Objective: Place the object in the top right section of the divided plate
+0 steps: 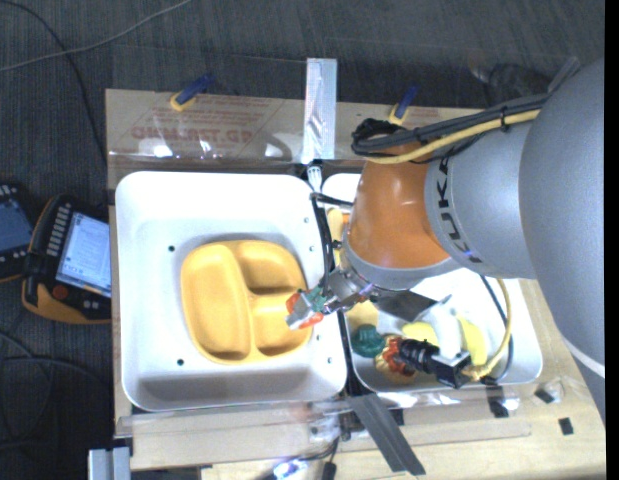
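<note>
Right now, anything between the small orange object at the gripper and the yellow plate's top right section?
Nothing visible. The small orange object sits by the grey gripper at the yellow divided plate's right rim, directly beside the top right section.

The arm [549, 198] is thick and round, with a smooth grey shell; a wide orange band [394, 218] goes around it above the wrist; dark letters are printed on the grey part; black and yellow cables [439, 128] run along it.
</note>
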Action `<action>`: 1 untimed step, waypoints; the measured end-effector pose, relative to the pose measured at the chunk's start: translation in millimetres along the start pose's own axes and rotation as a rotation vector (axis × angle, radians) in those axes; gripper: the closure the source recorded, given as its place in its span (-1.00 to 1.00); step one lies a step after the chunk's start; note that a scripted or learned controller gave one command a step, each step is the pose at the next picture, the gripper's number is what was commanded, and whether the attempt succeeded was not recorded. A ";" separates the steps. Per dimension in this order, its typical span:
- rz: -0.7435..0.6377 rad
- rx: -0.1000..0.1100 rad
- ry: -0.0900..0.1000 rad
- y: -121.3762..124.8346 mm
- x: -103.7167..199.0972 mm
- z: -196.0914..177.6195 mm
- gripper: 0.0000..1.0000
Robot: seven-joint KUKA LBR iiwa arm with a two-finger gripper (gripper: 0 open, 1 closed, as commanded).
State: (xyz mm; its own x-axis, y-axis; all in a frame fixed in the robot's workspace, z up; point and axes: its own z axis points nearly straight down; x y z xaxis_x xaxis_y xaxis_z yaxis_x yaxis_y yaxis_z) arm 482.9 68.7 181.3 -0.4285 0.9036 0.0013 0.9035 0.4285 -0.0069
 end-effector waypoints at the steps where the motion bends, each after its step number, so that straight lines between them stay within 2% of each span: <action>1: -0.047 -0.001 -0.002 8.2 16.7 -0.1 1.00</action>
State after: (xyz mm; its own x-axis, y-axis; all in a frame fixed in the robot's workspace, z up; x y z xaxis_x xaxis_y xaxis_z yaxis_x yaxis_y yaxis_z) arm 483.1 87.3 181.4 -0.4705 0.8824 -0.0004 0.8824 0.4705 -0.0062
